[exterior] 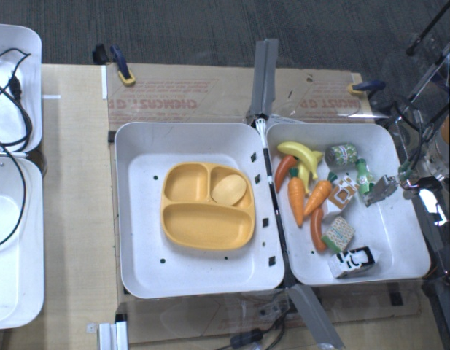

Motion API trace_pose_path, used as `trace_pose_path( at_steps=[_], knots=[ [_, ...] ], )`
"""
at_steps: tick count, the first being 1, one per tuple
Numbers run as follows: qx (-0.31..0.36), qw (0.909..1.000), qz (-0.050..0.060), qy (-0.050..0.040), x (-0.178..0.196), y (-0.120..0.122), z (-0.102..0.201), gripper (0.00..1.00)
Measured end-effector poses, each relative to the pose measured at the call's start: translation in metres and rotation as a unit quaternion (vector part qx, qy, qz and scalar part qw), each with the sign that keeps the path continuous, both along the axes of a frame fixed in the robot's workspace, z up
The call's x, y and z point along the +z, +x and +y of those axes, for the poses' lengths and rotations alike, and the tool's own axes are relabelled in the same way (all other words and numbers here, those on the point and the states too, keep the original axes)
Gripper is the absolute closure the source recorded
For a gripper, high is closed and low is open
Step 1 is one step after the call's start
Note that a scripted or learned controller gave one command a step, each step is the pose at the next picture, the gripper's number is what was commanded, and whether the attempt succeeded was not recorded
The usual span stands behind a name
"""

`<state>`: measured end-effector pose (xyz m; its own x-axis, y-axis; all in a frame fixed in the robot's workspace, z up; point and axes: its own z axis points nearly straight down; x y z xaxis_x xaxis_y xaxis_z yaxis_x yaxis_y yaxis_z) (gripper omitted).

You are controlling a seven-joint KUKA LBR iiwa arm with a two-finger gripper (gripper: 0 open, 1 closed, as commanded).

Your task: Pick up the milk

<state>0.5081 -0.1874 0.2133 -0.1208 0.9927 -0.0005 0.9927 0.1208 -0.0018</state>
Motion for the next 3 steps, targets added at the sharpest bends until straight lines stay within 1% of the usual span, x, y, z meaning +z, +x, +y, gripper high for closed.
trace_pose_path(
  at_steps=[1, 2, 3],
  knots=[
    [-0.063, 0.9980, -0.011, -0.0010, -0.100, 0.060, 0.016, 0.00],
    [0.003, 1.0000, -0.006, -0.0016, -0.117, 0.047, 0.042, 0.00],
    [0.001, 1.0000, -0.008, -0.0030, -0.108, 0.048, 0.040, 1.00]
  ],
)
